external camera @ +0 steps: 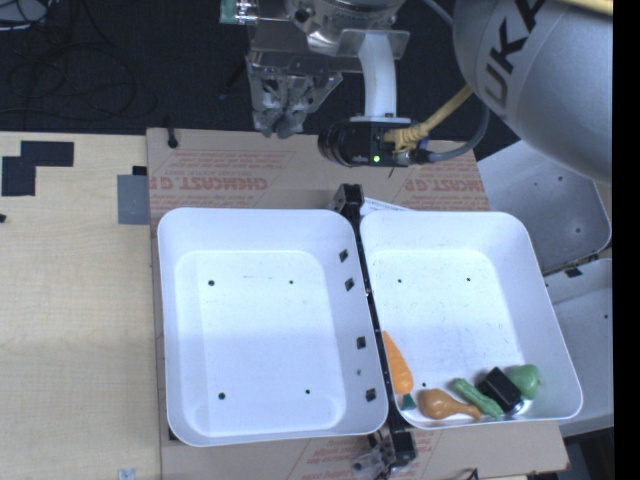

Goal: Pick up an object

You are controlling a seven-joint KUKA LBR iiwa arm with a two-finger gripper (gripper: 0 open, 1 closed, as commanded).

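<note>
A: Claw (pixel 288 118) pos?

B: Top of view, hanging above the brown cardboard sheet (pixel 250 173), behind the two bins, w/ the grey arm (pixel 540 58) coming in from the right. Fingers point down, look close together; nothing between them. Can't tell the exact gap, too dark there.

A: Objs?

B: All in the right shallow white plastic bin (pixel 520 268), bunched at its near edge, well apart from the claw. Orange carrot-shaped toy (pixel 399 365) lies along the divider side. Next to it a tan pear-shaped piece (pixel 440 403), then a long green pod-like item (pixel 475 396), then a small black block (pixel 499 389) resting on or against a round green lump (pixel 524 377) near the right corner.

A: Left bin?

B: Left shallow white plastic bin (pixel 180 268) sits beside the right one, walls touching, black clips (pixel 352 284) along the seam. Both on the cardboard, on the light wooden surface (pixel 70 298).
</note>
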